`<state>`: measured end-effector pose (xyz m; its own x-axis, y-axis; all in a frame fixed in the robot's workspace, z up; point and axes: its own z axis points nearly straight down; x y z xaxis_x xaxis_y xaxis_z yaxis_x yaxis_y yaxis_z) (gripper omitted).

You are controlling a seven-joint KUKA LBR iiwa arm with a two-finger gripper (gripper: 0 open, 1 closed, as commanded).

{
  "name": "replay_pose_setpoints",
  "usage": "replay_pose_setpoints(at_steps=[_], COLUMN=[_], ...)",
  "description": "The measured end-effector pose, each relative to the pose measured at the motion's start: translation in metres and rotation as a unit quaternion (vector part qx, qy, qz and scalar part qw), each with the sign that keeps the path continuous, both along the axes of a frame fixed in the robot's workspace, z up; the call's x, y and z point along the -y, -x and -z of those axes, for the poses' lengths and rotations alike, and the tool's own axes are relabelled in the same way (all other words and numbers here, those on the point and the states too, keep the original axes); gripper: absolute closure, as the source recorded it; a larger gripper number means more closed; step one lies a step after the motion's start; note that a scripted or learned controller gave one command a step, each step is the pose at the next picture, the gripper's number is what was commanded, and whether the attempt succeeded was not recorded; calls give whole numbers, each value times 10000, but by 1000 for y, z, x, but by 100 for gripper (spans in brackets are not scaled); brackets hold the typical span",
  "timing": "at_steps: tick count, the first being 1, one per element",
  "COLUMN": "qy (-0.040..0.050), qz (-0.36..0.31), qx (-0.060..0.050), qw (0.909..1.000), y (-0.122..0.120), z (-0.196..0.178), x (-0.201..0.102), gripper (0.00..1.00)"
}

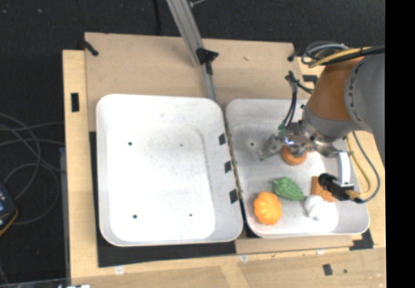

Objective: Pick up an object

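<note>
In the right bin [249, 118], my gripper [280, 147] hangs low over the middle of the floor. A small orange round object [296, 157] lies right beside it, partly covered by the wrist. Nearer the front lie a green leafy piece [288, 188], an orange pumpkin-like ball [267, 208] and a white rounded object [316, 208]. A small orange-brown block [320, 187] sits by the right wall, behind a black cable end.
The left bin [162, 170] lies beside the right one, with a black divider clip strip [230, 167] between them. A metal pole [185, 14] slants up from the back of the bench. Cables loop off the arm at the right.
</note>
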<state>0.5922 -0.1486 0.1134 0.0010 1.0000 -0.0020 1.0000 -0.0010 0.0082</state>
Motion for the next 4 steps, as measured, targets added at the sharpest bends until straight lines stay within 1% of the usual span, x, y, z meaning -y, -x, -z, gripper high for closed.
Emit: replay_pose_setpoints(at_steps=[1, 2, 3, 4], qy=[2, -15, -12, -12], qz=[1, -38, -11, -16], qx=[3, 1, -30, -38], qw=[10000, 10000, 10000, 10000], y=[0, -55, -62, -49], z=[-10, -91, -109, -109], x=[1, -74, -93, -131], gripper=[100, 100, 100, 100])
